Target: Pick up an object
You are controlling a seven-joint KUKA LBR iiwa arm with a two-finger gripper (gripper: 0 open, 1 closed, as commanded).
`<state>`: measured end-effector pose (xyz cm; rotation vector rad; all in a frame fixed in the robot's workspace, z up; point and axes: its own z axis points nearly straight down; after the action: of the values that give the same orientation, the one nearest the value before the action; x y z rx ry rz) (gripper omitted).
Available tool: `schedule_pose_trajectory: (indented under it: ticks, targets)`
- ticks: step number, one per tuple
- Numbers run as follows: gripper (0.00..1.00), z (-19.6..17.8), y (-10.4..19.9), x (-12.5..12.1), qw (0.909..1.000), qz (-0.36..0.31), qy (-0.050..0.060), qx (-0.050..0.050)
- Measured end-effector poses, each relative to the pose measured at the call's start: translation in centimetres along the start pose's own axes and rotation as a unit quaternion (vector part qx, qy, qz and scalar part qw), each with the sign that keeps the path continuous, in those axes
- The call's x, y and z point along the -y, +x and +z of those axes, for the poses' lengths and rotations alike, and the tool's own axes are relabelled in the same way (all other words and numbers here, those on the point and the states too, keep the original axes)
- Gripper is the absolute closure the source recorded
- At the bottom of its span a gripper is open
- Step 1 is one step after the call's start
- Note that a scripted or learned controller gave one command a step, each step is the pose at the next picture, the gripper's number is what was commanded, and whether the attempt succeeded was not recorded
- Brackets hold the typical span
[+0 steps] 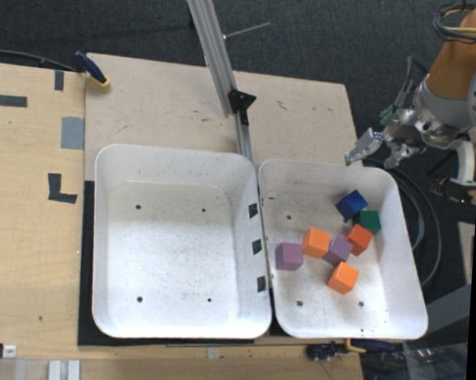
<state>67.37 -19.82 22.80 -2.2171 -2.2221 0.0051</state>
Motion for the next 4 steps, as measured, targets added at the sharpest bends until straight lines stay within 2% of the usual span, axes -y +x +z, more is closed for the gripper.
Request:
schedule_pose_trajectory:
  ticks: [1, 2, 3, 4]
  targets:
    - [0.0, 6.1, 0.8, 0.5, 1.0, 0.0, 0.002, -0.001]
    - [0.0, 11.1, 0.1, 0.2, 1.0, 0.0, 0.001, 0.0]
    - [1.0, 9.6, 0.2, 0.0, 1.0, -0.001, -0.002, 0.001]
    - [1.0, 5.2, 0.1, -0.7, 1.0, 0.0, -0.004, 0.0]
